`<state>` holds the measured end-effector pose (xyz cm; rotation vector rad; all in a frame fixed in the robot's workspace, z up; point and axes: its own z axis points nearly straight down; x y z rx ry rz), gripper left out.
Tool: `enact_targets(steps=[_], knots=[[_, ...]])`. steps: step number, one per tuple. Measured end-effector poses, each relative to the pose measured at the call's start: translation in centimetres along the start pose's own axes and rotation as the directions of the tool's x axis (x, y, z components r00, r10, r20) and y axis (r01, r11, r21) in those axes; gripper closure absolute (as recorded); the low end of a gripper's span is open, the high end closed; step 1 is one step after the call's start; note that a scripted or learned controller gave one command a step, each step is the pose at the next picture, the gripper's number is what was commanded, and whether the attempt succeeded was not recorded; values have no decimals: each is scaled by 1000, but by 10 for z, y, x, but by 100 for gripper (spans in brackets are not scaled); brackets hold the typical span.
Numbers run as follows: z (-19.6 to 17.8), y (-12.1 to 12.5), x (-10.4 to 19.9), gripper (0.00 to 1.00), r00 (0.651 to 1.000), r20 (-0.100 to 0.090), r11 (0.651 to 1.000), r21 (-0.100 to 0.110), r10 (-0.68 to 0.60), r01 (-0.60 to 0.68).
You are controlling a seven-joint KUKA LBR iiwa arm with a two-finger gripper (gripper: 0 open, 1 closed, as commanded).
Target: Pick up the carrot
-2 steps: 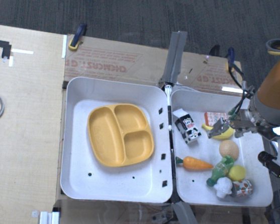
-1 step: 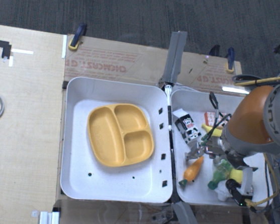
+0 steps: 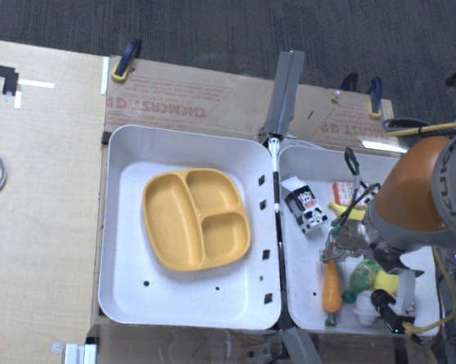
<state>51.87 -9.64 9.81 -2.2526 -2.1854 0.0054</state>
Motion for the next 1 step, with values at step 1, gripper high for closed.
enact_targets(steps=[1], knots=[[-125,56,5,100,988,2,988,-2,153,-153]])
